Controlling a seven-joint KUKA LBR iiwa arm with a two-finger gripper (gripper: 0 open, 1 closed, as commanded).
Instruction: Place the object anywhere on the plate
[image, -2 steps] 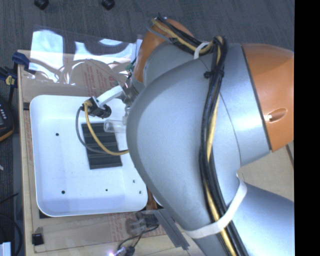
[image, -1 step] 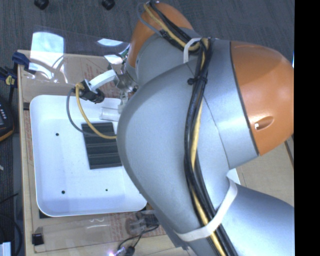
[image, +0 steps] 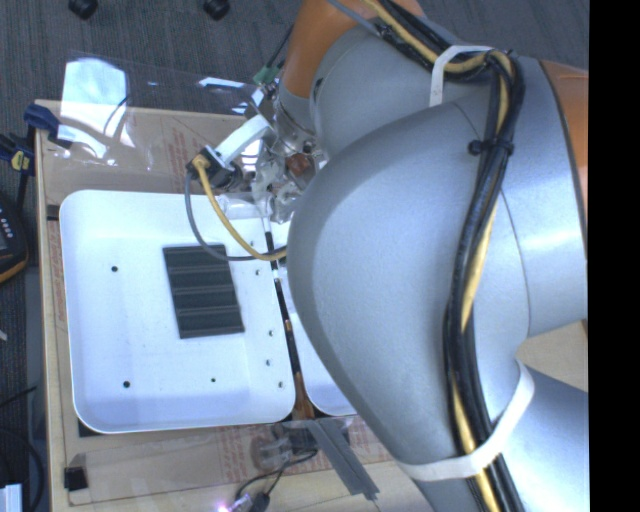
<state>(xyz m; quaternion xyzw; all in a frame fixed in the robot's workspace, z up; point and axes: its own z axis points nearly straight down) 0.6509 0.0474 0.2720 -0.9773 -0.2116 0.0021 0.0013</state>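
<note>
A dark ribbed plate (image: 203, 291) lies flat in the left white bin (image: 110, 390); the grey arm (image: 420, 280) covers the right bin.

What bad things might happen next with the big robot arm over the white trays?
The claw sits at the far edge of the left tray, away from the dark ridged plate, so anything let go there would likely miss the plate. The yellow cable loops low over the tray and might snag. The big arm hides most of the right tray, so trouble there would go unseen.
</note>
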